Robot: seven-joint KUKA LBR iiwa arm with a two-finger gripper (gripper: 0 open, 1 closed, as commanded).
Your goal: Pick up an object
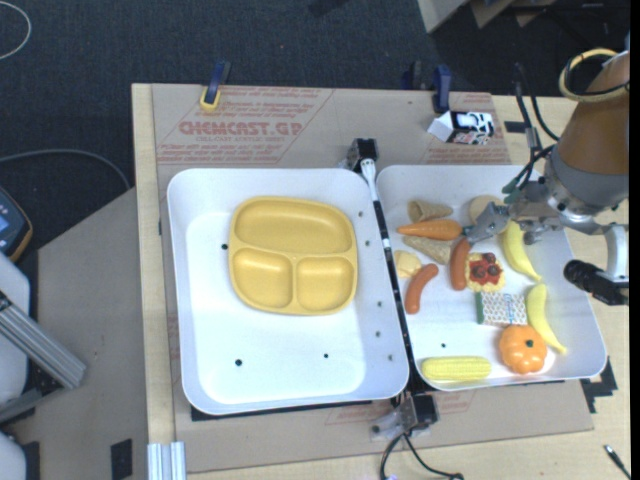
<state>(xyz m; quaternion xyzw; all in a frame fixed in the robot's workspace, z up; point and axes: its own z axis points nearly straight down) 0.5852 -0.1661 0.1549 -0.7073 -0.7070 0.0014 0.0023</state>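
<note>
The right white bin (450, 174) holds several toy foods. An orange carrot (430, 230) lies near its top left, with a beige bread piece (430, 211) just behind it. Two red sausages (459, 264) (421, 287) lie below the carrot. A red berry tile (486, 270), a patterned packet (501, 308), two bananas (519, 251) (544, 313), an orange fruit (523, 349) and a corn cob (456, 369) fill the rest. My gripper (487, 225) hangs low over the bin, between the carrot's right end and the upper banana. Nothing visibly hangs from it.
The left white bin (270, 373) carries a yellow divided plate (293, 254). The arm's orange-banded wrist (597, 138) leans in over the right bin's far right corner. Clamps (440, 86) and a black-and-white tag (462, 125) sit on the board behind the bins.
</note>
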